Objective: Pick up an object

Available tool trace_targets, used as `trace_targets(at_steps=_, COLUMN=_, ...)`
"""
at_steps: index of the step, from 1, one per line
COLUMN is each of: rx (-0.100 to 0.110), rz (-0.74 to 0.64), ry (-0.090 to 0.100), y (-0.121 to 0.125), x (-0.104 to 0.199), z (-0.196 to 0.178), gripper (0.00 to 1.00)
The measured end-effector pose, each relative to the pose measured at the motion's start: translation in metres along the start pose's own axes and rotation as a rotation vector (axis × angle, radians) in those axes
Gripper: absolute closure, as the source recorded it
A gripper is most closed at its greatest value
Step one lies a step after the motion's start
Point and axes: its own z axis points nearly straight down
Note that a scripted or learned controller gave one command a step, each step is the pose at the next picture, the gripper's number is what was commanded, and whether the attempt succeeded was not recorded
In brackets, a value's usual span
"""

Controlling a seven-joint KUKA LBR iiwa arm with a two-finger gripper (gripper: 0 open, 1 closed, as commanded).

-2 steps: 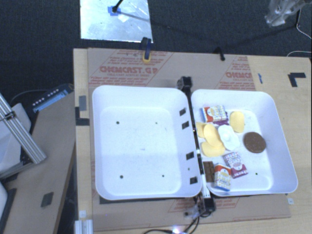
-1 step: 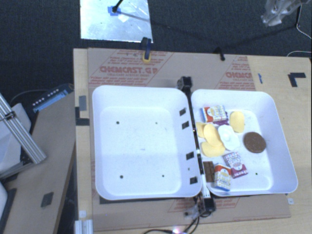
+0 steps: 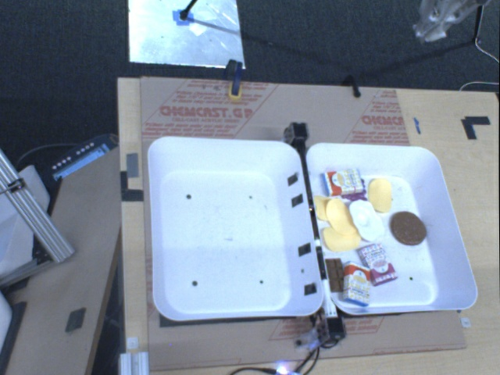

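Note:
The right bin (image 3: 449, 233) holds a cluster of small items. A red-and-white box (image 3: 344, 182) lies at the far side, with a yellow piece (image 3: 380, 194) beside it. Two more yellow pieces (image 3: 337, 223) lie next to a white oval (image 3: 367, 219) and a round brown disc (image 3: 408, 228). Nearer the front are a small printed packet (image 3: 376, 262), a brown bar (image 3: 334, 273) and a little carton (image 3: 358, 288). My gripper (image 3: 440, 10) hangs at the top right, beyond the bin's far right corner and well away from all the items.
The left bin (image 3: 226, 233) lies beside the right one, joined along a black-clipped divider (image 3: 306, 209). A shiny metal plate (image 3: 184, 22) lies on the dark floor at the back. An aluminium frame (image 3: 31, 217) stands at the left.

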Motion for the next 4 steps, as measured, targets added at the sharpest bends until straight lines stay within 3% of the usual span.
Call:
trace_targets(at_steps=2, rx=0.0, rz=0.0, ry=0.0, y=0.0, x=0.022, z=0.008, gripper=1.0)
trace_targets(at_steps=3, rx=0.008, rz=0.009, ry=-0.002, y=-0.001, x=-0.038, z=0.092, gripper=1.0)
trace_targets(at_steps=4, rx=-0.004, rz=-0.001, ry=0.0, y=0.0, x=-0.017, z=0.049, gripper=1.0)
